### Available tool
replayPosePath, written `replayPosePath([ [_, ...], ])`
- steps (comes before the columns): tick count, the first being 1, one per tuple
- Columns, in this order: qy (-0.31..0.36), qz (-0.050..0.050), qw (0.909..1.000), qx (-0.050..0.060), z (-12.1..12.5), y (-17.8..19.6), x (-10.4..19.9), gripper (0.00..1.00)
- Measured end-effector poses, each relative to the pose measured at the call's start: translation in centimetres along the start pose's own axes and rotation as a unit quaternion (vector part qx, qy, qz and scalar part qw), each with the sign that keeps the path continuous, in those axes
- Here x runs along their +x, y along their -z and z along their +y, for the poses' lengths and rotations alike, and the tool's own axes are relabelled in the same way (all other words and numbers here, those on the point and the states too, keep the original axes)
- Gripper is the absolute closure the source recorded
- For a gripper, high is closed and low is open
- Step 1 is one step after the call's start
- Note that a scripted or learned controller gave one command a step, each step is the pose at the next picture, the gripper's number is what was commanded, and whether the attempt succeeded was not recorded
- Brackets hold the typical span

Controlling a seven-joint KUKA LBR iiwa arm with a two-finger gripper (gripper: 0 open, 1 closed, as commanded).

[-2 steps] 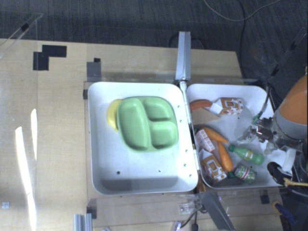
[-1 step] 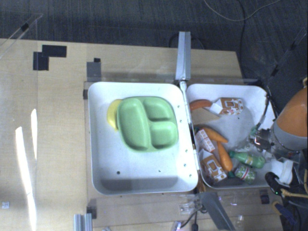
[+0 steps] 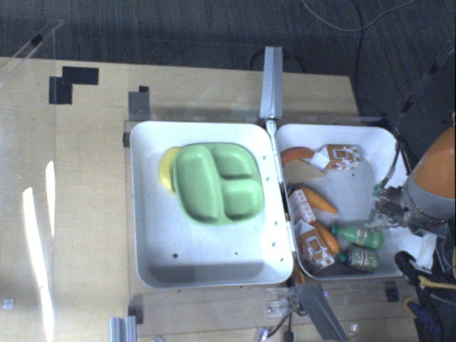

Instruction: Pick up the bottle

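The bottle [image 3: 358,235], likely light, stiff and slippery, is seen lying on its side at the near right of the right bin [image 3: 370,148], best gripped mid-body; claw [image 3: 381,216] state cannot be told.

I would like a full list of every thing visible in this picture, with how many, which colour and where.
bins: two, white, side by side on the bench
divided plate: one, green, in the left bin
yellow thing: one, partly under the plate's left edge, kind unclear
bottle: one, green, lying in the right bin near its right wall
can: one, green with red, just below the bottle
carrots: about three, orange, in the right bin, top left to lower left
cartons: about three, brown and white, in the right bin
cable: one, pale, on the dark floor above
arm: one, grey and orange, at the right edge
tool: one, over the right bin's right side, beside the bottle
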State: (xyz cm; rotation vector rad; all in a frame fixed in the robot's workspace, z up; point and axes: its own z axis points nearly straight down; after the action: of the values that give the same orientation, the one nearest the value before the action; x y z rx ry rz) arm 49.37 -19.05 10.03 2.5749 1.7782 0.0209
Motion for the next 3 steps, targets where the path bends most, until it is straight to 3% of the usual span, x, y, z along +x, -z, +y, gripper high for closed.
replayPosePath([
  [1, 0.000, 0.000, 1.0000, 0.000, 0.0, 0.0, 0.0, 0.00],
  [2, 0.067, -0.002, 0.9978, 0.001, -1.2, -1.1, 2.4, 0.00],
  [3, 0.068, -0.001, 0.9977, -0.002, -1.0, 0.0, 2.5, 1.00],
])
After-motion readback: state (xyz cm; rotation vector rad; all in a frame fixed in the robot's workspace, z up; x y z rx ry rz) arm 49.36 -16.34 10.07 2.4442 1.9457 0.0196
